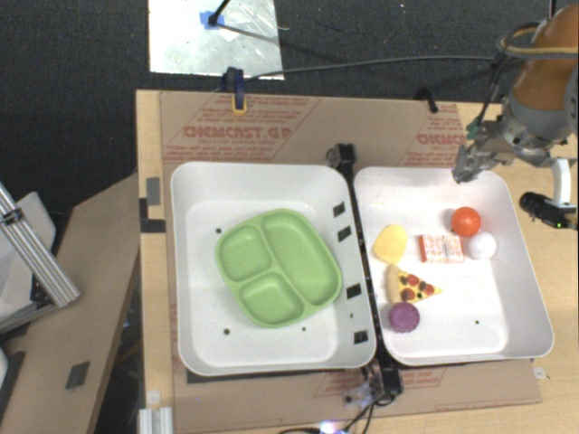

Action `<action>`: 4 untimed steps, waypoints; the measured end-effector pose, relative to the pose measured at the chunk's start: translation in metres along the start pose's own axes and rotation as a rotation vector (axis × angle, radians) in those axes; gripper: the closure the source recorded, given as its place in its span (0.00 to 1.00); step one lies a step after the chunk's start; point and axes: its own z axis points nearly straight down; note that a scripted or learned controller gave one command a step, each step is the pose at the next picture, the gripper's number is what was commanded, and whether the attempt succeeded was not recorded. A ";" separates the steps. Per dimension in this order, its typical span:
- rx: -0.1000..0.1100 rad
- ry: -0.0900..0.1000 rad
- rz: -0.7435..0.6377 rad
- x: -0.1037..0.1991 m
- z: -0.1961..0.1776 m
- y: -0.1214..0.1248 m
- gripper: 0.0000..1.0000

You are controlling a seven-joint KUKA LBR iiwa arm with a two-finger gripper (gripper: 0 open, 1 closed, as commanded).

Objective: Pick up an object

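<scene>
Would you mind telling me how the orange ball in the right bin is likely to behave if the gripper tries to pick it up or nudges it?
The orange ball looks round and smooth, so it will probably roll on the flat bin floor if nudged. It may squirt out of a two-finger pinch unless centred. The white ball and small box lie close beside it and could be knocked.

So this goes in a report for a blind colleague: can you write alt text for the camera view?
The gripper hovers over the back edge of the right bin, which holds small toy foods: an orange ball, pizza slice and purple piece. The left bin holds a green divided plate.
</scene>
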 end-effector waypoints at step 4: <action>0.008 0.005 -0.006 0.097 -0.050 0.001 1.00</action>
